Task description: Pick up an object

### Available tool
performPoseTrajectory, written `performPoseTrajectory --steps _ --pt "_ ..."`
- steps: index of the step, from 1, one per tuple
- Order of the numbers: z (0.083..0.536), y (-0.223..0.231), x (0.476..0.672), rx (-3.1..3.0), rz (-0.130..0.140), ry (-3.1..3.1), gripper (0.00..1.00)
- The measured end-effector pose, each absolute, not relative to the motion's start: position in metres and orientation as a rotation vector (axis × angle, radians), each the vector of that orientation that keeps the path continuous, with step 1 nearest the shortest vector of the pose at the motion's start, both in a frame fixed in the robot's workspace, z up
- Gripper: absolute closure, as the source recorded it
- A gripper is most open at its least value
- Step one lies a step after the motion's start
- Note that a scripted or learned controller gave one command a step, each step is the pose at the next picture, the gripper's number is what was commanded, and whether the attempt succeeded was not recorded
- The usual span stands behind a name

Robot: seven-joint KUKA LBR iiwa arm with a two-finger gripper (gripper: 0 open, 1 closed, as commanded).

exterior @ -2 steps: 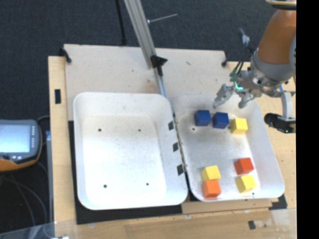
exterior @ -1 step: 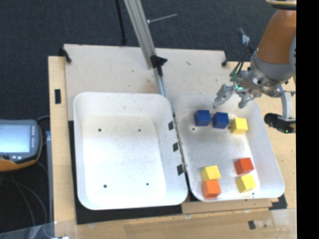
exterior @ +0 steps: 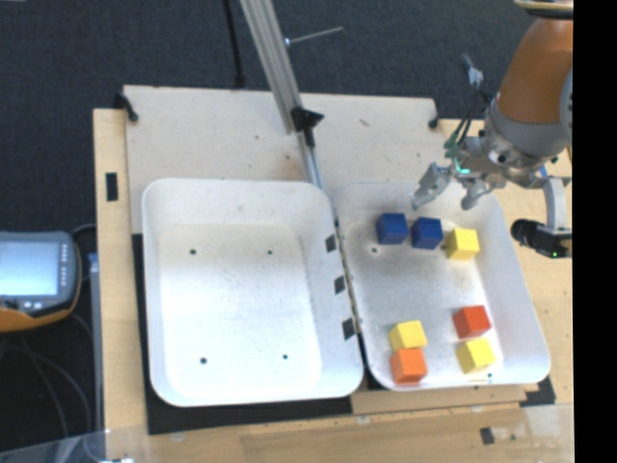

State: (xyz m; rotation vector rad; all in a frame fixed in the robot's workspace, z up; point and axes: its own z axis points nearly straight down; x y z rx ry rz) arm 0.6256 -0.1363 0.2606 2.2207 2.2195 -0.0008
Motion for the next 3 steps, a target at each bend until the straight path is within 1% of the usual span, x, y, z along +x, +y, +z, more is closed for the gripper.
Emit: performPoseTrajectory --steps 1,2,3 --pt "0.261 -0.136 0.626 2.221 -0.001 2.22 0.0" --pt "0.296 -0.133 0.626 2.215 0.004 2.221 0.0" --pt "0.294 -0.133 0.626 2.217 -0.001 2.223 0.0"
